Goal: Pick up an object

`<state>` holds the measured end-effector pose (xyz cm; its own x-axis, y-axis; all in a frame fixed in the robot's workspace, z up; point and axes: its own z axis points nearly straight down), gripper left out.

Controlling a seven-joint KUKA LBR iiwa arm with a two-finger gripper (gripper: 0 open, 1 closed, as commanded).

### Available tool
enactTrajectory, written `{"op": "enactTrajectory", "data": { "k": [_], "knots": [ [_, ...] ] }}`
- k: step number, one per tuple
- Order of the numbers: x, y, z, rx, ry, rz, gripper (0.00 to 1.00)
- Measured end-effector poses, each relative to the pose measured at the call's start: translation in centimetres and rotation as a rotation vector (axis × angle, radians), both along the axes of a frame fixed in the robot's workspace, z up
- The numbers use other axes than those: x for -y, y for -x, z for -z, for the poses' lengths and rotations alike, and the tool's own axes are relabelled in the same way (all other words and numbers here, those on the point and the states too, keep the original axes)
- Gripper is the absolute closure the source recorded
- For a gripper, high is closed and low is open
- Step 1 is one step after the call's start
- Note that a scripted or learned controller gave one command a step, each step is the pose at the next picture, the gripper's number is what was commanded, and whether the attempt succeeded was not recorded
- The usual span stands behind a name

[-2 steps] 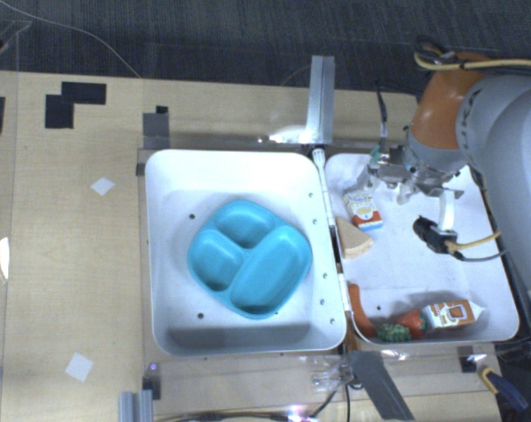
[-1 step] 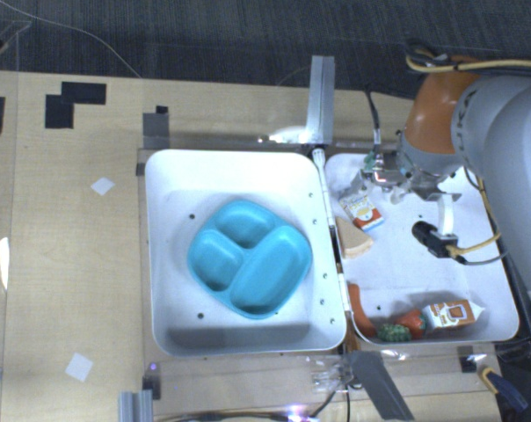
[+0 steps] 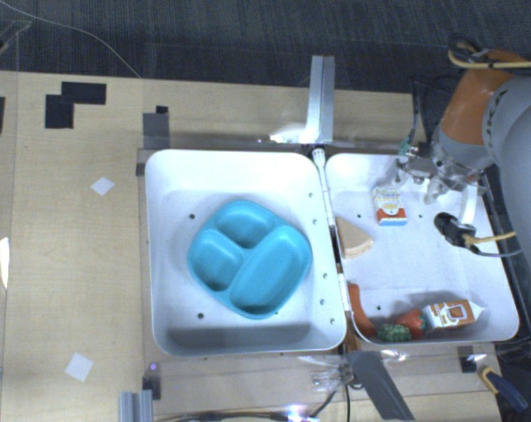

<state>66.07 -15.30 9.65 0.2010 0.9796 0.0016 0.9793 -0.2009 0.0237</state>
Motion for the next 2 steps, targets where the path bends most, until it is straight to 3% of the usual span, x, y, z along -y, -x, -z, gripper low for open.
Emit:
{"op": "enactTrajectory", "data": {
  "k": [1, 2],
  "knots": [
    [1.2, 4.4, -4.6, -0.021, -0.005, 0.204, 0.0],
    [-3.2, 4.0, 0.5, -0.022, -0.005, 0.148, 0.0]
  ]
}}
